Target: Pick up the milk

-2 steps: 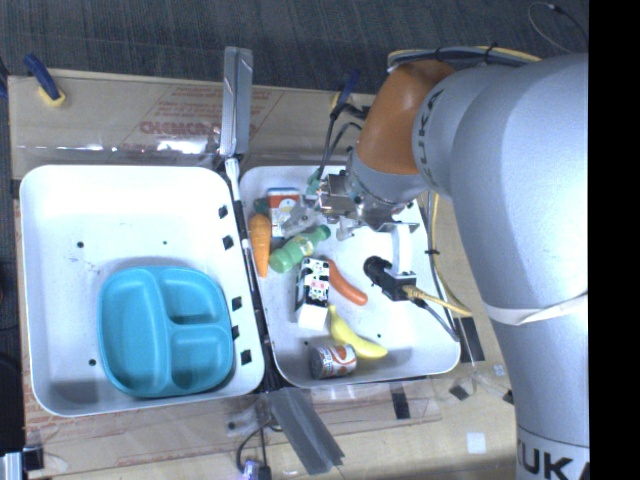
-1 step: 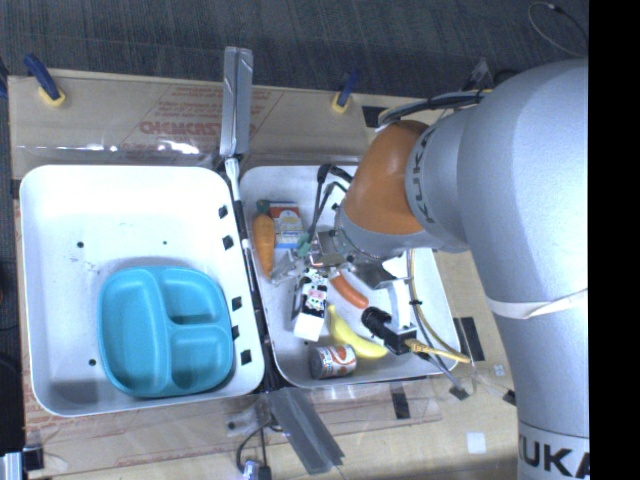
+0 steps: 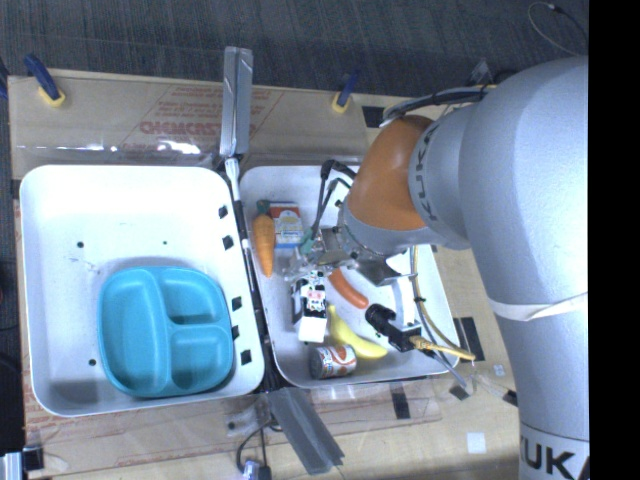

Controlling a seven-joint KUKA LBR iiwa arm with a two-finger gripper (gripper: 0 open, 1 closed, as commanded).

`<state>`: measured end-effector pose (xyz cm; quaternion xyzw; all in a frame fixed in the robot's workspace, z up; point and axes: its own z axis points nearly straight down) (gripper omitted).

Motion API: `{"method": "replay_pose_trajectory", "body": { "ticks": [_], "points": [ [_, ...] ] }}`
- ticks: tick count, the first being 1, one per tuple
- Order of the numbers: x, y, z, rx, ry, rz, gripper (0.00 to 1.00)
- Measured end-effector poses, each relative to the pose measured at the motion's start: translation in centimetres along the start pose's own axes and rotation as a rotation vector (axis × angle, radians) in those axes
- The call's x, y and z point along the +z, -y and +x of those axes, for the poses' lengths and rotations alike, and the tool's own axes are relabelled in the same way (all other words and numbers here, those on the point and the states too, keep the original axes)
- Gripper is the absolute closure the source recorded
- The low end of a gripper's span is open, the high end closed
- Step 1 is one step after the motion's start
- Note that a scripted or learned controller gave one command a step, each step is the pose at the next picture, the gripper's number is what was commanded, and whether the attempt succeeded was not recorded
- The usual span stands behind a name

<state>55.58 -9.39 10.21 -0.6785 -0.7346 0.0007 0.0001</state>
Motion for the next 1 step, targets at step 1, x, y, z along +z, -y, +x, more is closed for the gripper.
{"method": "replay_pose_trajectory", "body": {
  "ticks": [1],
  "points": [
    [-11.77, -4.12, 5.96, -0.135, -0.001, 0.001, 1.00]
  ]
}}
